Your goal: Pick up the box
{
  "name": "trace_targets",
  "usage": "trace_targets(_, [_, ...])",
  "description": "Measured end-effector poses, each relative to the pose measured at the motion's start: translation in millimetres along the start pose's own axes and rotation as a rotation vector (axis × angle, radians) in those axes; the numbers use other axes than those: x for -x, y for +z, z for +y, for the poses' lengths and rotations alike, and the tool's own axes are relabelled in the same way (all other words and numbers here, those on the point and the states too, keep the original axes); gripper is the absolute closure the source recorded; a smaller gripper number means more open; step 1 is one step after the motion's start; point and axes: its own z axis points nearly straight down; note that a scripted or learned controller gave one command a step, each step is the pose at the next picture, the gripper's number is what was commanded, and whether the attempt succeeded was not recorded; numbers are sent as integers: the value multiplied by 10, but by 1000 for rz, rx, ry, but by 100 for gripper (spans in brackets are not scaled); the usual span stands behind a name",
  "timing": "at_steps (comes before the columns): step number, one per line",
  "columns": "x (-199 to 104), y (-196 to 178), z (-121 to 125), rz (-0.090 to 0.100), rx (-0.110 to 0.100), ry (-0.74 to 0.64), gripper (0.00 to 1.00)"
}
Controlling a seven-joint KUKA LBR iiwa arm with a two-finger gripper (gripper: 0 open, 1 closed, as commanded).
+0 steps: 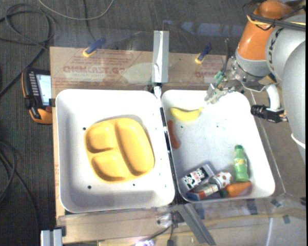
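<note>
The gripper (214, 95), holding nothing and its opening unclear, hovers near the banana (185, 114), so reaching the box (196, 177) comes next.

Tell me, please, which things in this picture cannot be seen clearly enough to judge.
- Hand, camera view: small and blurred over the right bin's far rim; its opening cannot be judged.
- Box, camera view: too small to read its print; other items crowd against its near side.
- Items beside the box: packed together and small, so their kinds stay unclear.
- Arm: cut off by the picture's top and right edges.
</note>
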Motion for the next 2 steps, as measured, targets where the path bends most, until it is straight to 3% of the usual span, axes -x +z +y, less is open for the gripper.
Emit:
trace_targets(1, [110,-270,-374,4,4,-152,100])
trace_targets(2, [-372,881,-628,6,11,-180,100])
